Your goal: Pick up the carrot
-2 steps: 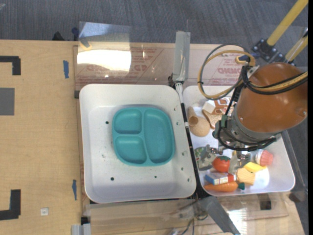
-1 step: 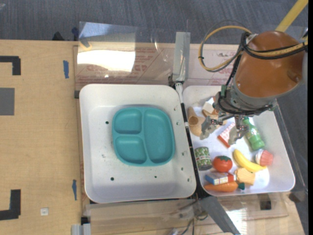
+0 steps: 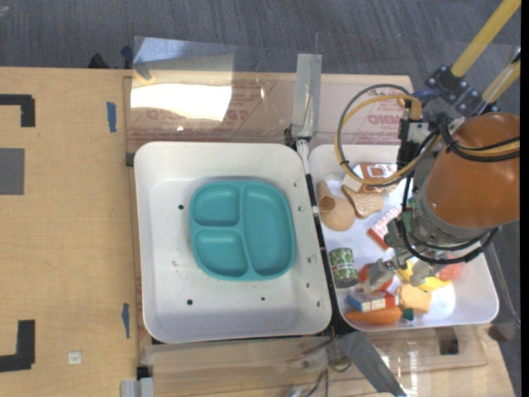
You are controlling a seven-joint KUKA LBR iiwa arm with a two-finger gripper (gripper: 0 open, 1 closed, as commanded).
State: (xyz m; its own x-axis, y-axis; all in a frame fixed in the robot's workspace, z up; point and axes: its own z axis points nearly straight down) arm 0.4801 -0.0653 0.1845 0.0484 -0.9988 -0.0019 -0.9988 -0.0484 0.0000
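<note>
Carrot [image 3: 374, 316], tapered smooth orange, beside blocky yellow cheese [image 3: 416, 298]

The left white bin [image 3: 157, 246] offers broad open floor around the teal three-compartment plastic plate [image 3: 244, 228] at its middle. The right white bin [image 3: 488, 296] is crowded: the grey arm with its orange band [image 3: 475, 180] hangs over its centre. The long orange carrot [image 3: 374, 316] lies along the near wall, hemmed by a green tin can [image 3: 342, 266] to its left and yellow toy food pieces [image 3: 417, 296] just beside its right end. Tan bread-like pieces [image 3: 339, 212] fill the far left corner.
</note>
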